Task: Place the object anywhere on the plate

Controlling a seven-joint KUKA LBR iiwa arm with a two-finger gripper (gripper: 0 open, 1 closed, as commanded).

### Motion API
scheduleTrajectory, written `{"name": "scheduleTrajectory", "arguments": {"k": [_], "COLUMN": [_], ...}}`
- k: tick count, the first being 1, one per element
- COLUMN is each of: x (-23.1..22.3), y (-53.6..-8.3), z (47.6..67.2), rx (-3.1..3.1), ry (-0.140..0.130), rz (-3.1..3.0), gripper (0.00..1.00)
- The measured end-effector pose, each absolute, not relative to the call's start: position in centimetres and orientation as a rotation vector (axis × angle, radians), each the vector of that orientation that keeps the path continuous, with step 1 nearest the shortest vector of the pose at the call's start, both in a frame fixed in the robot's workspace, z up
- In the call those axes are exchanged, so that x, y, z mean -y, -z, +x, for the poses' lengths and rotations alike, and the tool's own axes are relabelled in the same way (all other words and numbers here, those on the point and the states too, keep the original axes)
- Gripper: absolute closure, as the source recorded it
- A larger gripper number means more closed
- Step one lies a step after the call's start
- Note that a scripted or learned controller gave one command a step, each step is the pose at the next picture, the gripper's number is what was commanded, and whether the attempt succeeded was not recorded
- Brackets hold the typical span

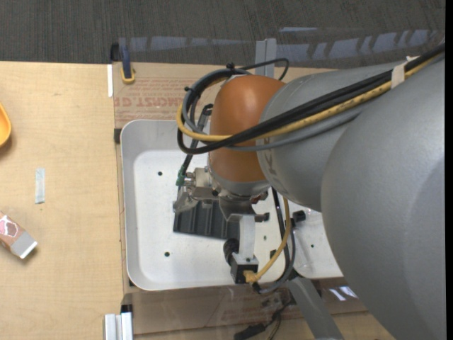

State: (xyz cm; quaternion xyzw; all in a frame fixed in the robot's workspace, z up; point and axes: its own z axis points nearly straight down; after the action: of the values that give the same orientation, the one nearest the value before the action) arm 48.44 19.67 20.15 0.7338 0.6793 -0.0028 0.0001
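The grey arm with its orange band (241, 129) reaches in from the right and covers most of the left white bin (145, 190). My gripper (200, 222) shows as a dark ribbed block hanging low over the middle of that bin's floor. The arm's wrist hides what lies under and between it, and I see no object in its hold. An orange rounded rim (3, 127), perhaps a plate or dish, pokes in at the far left edge of the bench, well away from the gripper.
On the wooden bench left of the bin lie a small grey strip (39, 186) and a red-and-white packet (17, 236). A blue clamp (126, 62) stands at the bin's back left corner. A corner of the right bin (318, 255) shows under the arm.
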Motion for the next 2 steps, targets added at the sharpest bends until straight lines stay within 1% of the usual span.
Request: {"name": "scheduleTrajectory", "arguments": {"k": [2], "x": [-19.67], "y": [-20.15], "z": [48.44], "rx": [-2.134], "ry": [0.009], "rz": [2.305], "gripper": [0.0]}}
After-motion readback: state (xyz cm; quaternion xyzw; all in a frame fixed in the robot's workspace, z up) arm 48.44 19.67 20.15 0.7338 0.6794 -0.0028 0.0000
